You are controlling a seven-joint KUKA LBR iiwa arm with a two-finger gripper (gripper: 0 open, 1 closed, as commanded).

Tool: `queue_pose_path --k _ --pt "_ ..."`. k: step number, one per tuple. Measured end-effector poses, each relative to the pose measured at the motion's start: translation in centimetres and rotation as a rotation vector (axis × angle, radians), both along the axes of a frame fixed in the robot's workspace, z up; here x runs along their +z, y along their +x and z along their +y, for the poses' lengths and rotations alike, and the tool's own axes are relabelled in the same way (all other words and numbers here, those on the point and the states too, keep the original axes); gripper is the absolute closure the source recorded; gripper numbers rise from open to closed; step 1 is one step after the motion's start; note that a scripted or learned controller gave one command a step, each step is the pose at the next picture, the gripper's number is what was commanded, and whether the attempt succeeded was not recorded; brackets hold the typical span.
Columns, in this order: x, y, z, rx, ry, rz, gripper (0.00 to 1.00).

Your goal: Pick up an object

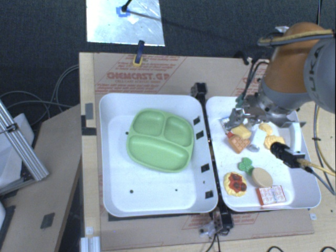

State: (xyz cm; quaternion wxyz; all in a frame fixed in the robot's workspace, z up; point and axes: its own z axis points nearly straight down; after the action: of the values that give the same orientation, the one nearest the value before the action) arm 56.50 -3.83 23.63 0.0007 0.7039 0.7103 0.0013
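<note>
Lettering "CHEMCAST GP" on board

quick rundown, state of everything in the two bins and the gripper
green divided plate: flat in left bin, compartments bare
gripper: low in right bin, over sandwich piece; grasp unclear
broccoli: loose on bin floor
pizza slice: lying flat
red-and-white packet: lying flat
beige oval piece: lying flat
</note>
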Motion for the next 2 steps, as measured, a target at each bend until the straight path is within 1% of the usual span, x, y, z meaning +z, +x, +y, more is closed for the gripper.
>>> queue_pose_path --k 1,2 --pt "0.3 0.3 4.8 0.0 0.0 0.001 1.0" --pt "0.0 1.2 10.3 0.0 0.0 0.0 1.0"
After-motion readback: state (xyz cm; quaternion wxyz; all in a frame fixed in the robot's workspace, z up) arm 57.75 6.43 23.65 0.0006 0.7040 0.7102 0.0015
